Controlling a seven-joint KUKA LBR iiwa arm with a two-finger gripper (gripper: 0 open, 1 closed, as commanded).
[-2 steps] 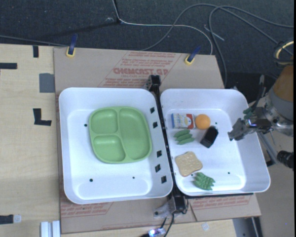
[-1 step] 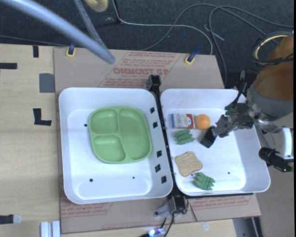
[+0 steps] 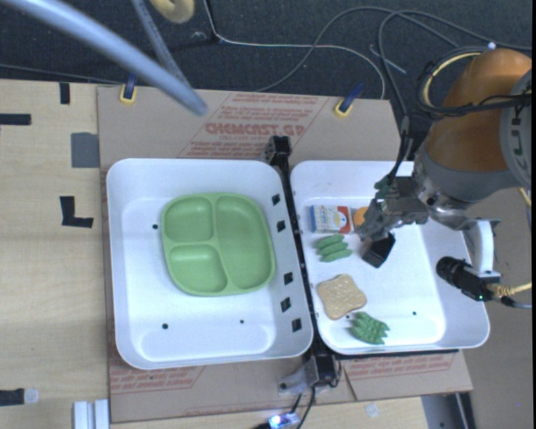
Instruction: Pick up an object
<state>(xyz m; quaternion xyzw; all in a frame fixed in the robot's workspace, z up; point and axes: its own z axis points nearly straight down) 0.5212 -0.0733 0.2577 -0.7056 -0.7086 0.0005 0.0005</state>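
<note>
Nearest: green leafy toy (image 3: pixel 369 328) and toast slice (image 3: pixel 340 296) in right bin (image 3: pixel 429 324). Above them, gripper (image 3: pixel 376 239) lowered beside green pods (image 3: pixel 333 248); grip state unreadable.

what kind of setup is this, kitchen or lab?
Likely a robot lab bench: two white bins clipped on cardboard, toy food such as a bread slice, a green divided plate, loose cables.

You've got a light green plate (image 3: pixel 219 244), tan toast (image 3: pixel 341 296), dark green pods (image 3: pixel 333 248), white bins (image 3: pixel 129 266).
</note>
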